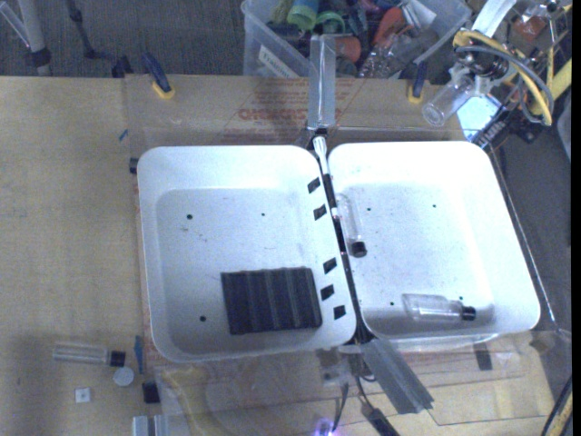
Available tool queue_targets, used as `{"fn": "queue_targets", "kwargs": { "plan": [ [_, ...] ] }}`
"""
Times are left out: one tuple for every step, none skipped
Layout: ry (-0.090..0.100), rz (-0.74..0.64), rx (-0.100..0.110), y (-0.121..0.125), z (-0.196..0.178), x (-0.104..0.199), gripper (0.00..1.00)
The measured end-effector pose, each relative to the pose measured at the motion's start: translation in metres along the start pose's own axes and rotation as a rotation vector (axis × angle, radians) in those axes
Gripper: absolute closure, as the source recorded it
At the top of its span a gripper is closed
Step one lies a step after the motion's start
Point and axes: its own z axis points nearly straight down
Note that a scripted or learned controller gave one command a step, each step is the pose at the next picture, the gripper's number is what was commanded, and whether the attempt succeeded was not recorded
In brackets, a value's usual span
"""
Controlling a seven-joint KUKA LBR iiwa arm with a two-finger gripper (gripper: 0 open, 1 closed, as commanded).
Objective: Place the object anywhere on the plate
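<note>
Jaw state cannot be told; the clear vial (438, 309) lies in the right bin (508, 234) close to its front wall, well apart from the dark ribbed plate (270, 300), so it may roll or slip at pickup.

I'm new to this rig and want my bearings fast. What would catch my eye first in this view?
The dark ribbed plate stands out most, lying flat at the near side of the left bin. Next come two clear tubes with black caps in the right bin: one tube along the divider, another tube near the front wall. Behind the bins sits a clear box of colourful clutter.
</note>
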Motion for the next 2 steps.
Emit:
{"fn": "queue_targets", "kwargs": {
  "plan": [
    [0.002, 0.424, 0.0, 0.018, 0.0, -0.024, 1.0],
    [-0.002, 0.335, 0.001, 0.09, 0.0, -0.086, 1.0]
  ]
}}
